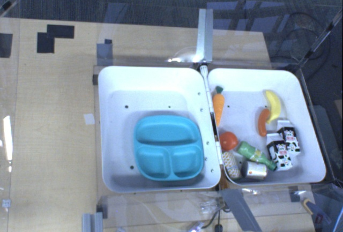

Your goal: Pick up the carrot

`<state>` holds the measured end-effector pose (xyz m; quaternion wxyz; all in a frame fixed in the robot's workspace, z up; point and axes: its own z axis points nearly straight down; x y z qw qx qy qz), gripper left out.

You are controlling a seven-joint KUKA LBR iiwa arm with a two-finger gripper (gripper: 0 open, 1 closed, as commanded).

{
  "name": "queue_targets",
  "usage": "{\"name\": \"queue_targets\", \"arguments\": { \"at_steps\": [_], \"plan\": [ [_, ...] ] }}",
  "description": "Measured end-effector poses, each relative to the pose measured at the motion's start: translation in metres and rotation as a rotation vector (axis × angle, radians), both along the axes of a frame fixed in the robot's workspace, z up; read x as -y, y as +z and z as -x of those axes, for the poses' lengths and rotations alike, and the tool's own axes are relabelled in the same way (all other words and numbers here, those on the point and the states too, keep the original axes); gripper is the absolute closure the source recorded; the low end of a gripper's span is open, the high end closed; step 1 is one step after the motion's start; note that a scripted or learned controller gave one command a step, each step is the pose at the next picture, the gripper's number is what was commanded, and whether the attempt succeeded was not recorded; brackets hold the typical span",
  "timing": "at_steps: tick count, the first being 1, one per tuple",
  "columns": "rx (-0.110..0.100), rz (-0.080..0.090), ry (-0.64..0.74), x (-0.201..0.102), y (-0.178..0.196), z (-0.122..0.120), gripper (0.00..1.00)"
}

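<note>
The carrot, orange with a small green top, lies in the right bin against its left wall, green end pointing to the far side. It lies apart from the other items, with bare bin floor to its right.
The left bin holds a blue divided plate. In the right bin lie a yellow banana, an orange-red piece, a red tomato, a green bottle, a can and black-and-white cartons. A metal post stands behind the bins.
</note>
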<state>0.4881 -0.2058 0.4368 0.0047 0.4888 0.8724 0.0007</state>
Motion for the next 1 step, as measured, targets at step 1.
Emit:
{"name": "queue_targets", "arguments": {
  "at_steps": [1],
  "plan": [
    [0.0, 0.0, 0.026, -0.0004, 0.0001, -0.0002, 1.0]
  ]
}}
